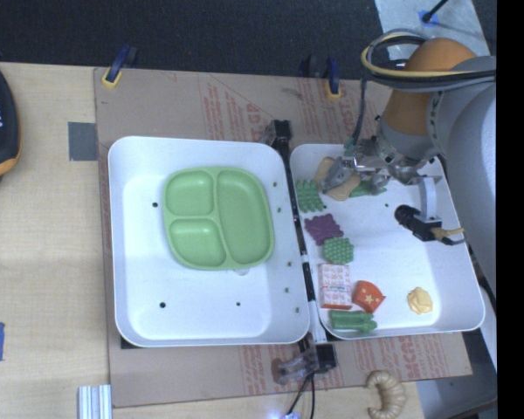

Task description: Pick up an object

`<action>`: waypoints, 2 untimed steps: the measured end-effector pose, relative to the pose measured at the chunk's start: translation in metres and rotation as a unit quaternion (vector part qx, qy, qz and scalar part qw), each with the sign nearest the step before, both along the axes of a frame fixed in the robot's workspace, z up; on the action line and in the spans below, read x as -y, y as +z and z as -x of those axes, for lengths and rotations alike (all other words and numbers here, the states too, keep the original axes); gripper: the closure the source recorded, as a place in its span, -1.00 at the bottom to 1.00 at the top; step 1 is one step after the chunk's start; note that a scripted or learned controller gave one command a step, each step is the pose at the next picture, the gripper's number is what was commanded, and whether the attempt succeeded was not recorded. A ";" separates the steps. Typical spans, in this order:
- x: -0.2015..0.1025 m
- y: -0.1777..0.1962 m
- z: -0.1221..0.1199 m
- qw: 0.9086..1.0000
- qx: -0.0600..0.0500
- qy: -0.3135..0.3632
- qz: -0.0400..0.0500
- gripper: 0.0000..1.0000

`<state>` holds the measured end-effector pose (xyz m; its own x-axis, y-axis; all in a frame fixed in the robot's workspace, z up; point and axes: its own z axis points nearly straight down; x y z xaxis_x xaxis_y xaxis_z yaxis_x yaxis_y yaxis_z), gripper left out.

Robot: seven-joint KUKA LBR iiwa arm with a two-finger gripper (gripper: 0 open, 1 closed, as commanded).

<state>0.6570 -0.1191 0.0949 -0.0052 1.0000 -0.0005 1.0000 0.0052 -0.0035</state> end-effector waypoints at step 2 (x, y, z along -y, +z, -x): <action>-0.017 0.000 0.000 1.000 0.002 0.000 0.002 -1.00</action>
